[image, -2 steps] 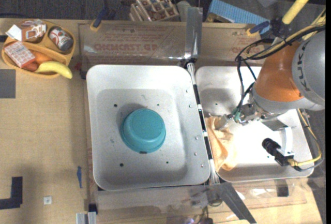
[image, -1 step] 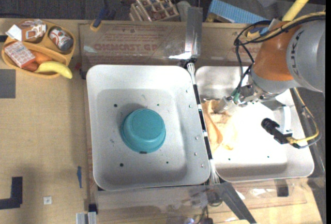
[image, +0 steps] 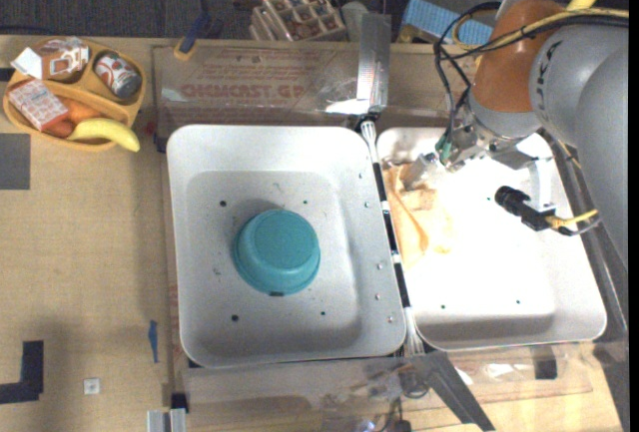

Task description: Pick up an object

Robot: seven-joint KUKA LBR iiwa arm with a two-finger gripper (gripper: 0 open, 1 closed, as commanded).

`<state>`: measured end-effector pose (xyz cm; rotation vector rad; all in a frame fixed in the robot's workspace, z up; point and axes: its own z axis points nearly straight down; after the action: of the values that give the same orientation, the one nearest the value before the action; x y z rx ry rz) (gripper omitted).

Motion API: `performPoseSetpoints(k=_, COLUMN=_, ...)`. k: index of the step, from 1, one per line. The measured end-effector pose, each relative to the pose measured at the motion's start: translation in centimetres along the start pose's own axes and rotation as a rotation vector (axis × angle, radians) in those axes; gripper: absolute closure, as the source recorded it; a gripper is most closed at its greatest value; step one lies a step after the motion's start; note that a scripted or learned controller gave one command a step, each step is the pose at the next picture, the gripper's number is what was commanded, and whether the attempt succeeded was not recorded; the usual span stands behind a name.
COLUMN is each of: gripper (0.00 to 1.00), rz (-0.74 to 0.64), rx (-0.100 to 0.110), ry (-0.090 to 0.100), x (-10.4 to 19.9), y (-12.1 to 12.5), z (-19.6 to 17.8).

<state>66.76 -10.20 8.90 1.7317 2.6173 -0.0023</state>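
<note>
Nearest the lens, along the lower edge of the view, runs the front of the desk (image: 80, 320), whose bare wooden surface carries two shallow white bins side by side. Left bin (image: 200, 171): a teal bowl (image: 278, 251) lies upside down near its centre, touching neither wall. Right bin (image: 519, 300): a pale tan, crumpled, soft-looking object (image: 411, 211), possibly cloth or paper though the overexposed bin floor makes this hard to judge, lies along the left wall and reaches toward the upper left corner. Grey arm (image: 589, 91), with its orange band (image: 514, 56), enters from the right and ends in the claw (image: 436, 164), which sits low over the upper left corner of the right bin, just at the upper end of the tan object; whether its fingers are spread or pressed together cannot be told, nor whether they touch the object. Far left corner of the desk: a yellow tray (image: 30, 106) holding a banana (image: 105, 131), cans and small boxes. Beyond the bins lies a flat cardboard panel (image: 250, 86).
</note>
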Motion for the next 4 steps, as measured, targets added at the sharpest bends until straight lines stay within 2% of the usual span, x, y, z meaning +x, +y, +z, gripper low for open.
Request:
performPoseSetpoints(k=1, gripper=0.0, rz=-0.141, rx=-0.001, ry=0.003, x=1.1, y=-7.6, z=-8.4)
performPoseSetpoints(k=2, gripper=0.0, rz=-0.429, rx=-0.006, ry=-0.002, x=4.1, y=-4.3, z=-9.6)
performPoseSetpoints(k=3, gripper=0.0, rz=-0.538, rx=-0.011, ry=-0.005, x=3.6, y=-6.5, z=-1.0)
performPoseSetpoints(k=4, gripper=1.0, rz=-0.53, rx=-0.016, ry=-0.007, x=3.4, y=-6.4, z=-2.0)
